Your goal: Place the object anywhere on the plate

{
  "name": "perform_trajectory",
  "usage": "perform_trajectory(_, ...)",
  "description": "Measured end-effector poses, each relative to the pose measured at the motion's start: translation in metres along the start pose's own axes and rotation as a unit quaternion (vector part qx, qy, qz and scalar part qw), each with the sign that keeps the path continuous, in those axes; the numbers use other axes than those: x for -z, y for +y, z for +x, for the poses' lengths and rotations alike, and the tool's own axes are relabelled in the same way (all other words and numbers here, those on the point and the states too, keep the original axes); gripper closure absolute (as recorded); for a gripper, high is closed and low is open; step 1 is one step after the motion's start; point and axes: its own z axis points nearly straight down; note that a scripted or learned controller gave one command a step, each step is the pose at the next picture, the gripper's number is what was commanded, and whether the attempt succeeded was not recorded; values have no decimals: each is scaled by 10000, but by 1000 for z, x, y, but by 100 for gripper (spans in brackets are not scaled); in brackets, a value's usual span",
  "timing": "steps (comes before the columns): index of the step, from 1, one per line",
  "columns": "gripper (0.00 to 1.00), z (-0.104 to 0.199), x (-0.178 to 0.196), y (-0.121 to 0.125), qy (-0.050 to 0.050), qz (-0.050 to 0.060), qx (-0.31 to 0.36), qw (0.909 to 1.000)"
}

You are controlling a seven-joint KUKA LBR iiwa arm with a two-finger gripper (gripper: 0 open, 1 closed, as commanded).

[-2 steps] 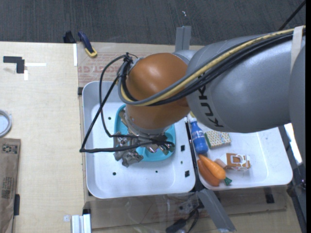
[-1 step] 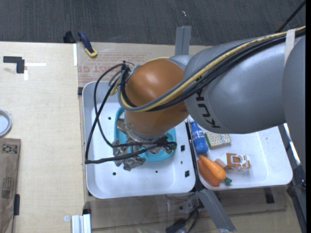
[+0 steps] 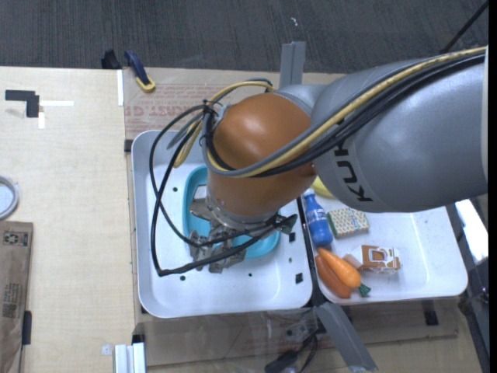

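Note:
A light blue plate point(image 3: 192, 200) lies in the left bin point(image 3: 151, 286), mostly covered by the arm's orange wrist. The gripper point(image 3: 217, 256) hangs low over the plate's near edge, its dark fingers tangled in black cables. Whatever lies between the fingers is hidden from this angle. In the right bin point(image 3: 435, 278) lie a blue bottle point(image 3: 316, 220), an orange carrot point(image 3: 339, 272), a small speckled block point(image 3: 348, 222) and a small white and orange box point(image 3: 379, 259).
The big grey arm crosses over the right bin from the upper right. Black cables loop across the left bin's floor. A yellow thing point(image 3: 324, 186) peeks out under the arm. A tape roll point(image 3: 6, 198) and brown packet point(image 3: 15, 286) lie on the bench at left.

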Motion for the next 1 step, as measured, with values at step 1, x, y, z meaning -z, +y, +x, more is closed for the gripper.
perform_trajectory(1, 100, 2, 14, 1, -4, -5, 2424, 9702)
